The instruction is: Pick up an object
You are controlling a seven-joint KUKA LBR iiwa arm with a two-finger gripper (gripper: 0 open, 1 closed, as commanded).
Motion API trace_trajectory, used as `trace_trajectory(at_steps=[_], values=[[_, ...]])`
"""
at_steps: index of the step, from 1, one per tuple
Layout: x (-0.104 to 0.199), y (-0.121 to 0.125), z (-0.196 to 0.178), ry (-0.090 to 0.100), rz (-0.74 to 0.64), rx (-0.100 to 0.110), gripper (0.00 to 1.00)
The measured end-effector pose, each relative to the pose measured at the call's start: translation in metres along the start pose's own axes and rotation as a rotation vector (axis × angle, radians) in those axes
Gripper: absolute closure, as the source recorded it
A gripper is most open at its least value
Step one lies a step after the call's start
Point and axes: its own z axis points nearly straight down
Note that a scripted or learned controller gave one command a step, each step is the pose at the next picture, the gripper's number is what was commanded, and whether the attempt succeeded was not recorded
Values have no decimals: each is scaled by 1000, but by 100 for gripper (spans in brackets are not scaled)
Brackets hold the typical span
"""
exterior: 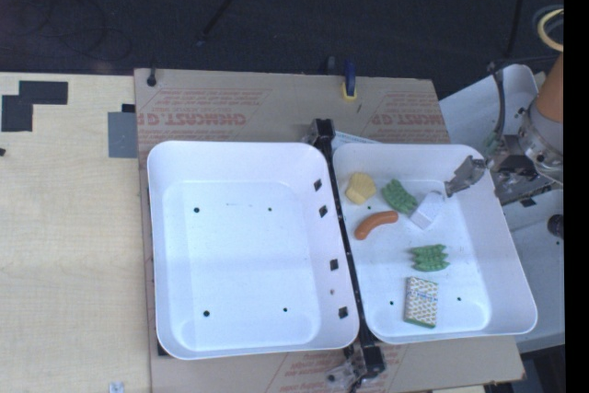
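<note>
Six small things lie in the right bin [515, 290], and the gripper [463, 176] hangs over that bin's upper right part, its arm [543, 138] coming in from the right; whether its fingers are spread or pressed together I cannot tell, since they show as one dark, slanted shape, and nothing can be seen pinched between them.

Nearest is the pale translucent piece [425, 211], just down and to the left of the gripper tip, close beside it but, as far as one can judge, not touching; it looks like the likeliest object to be taken, needing a short drop and a slight shift leftward. Its long axis seems to run on a slant, roughly in line with the gripper's own tilt, though it is too faint against the white floor to be sure.

Further left of the gripper sit the green ridged block [399, 196] and, beyond it, the yellow lump [361, 189]; the orange sausage [375, 224] lies below those, its length running left to right with a slight rise. Well below the gripper are the green leafy piece [429, 258] and the patterned card [421, 301].

Smooth white plastic forms the floor; things may slide when nudged. Room around the pale piece is fair, the green block being its only close neighbour; the left bin [166, 198] lies far to the gripper's left.
</note>
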Motion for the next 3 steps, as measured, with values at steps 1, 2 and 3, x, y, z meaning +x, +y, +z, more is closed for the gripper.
trace_trajectory(at_steps=[1,2,3], values=[[0,0,-9,1,-1,1,100],[60,-40,-96,1,-5,-4,100],[37,-63,-60,1,2,4,100]])
